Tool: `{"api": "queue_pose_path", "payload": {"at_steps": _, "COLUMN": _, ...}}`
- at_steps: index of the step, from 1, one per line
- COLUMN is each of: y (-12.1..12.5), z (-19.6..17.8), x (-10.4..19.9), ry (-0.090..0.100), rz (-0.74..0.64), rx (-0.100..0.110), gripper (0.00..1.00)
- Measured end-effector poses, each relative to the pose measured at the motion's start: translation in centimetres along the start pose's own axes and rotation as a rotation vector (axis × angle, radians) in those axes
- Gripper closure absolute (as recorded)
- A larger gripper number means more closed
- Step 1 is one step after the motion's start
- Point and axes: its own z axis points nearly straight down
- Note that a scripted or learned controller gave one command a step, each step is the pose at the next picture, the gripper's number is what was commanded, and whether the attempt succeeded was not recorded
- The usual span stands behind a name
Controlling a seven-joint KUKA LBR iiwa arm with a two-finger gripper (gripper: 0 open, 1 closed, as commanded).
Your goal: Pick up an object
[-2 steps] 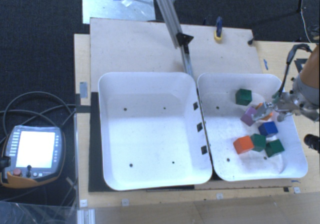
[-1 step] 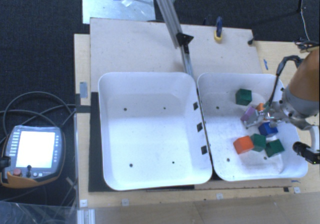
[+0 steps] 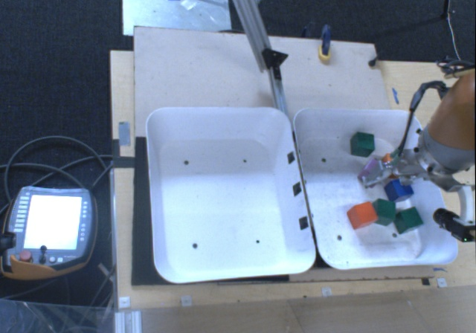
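Several small blocks lie in the right bin (image 3: pixel 331 250). A dark green cube (image 3: pixel 362 143) sits alone toward the back. Near the front are a blue cube (image 3: pixel 399 189), an orange cube (image 3: pixel 361 215) and two green cubes (image 3: pixel 384 210) (image 3: pixel 408 220), close together. My gripper (image 3: pixel 374 172) hangs low over the bin between the lone green cube and the blue cube, just left of the blue one. The arm (image 3: pixel 452 127) reaches in from the right and hides part of the bin's right side.
The left bin (image 3: pixel 160 175) stands beside the right one, with their rims meeting in the middle. A slanted metal pole (image 3: pixel 253 19) crosses the board behind the bins. A teach pendant (image 3: pixel 46 231) lies at the far left.
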Motion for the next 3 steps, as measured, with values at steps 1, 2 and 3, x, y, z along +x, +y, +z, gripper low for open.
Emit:
{"api": "queue_pose_path", "payload": {"at_steps": 1, "y": 0.1, "z": -0.9, "x": -0.1, "ry": -0.003, "rz": -0.002, "rx": -0.004, "gripper": 1.00}}
{"api": "queue_pose_path", "payload": {"at_steps": 2, "y": 1.0, "z": -5.6, "x": -0.5, "ry": 0.007, "rz": -0.001, "rx": 0.016, "gripper": 1.00}}
{"api": "queue_pose_path", "payload": {"at_steps": 3, "y": 2.1, "z": -10.3, "x": -0.9, "ry": 0.007, "rz": -0.002, "rx": 0.015, "gripper": 1.00}}
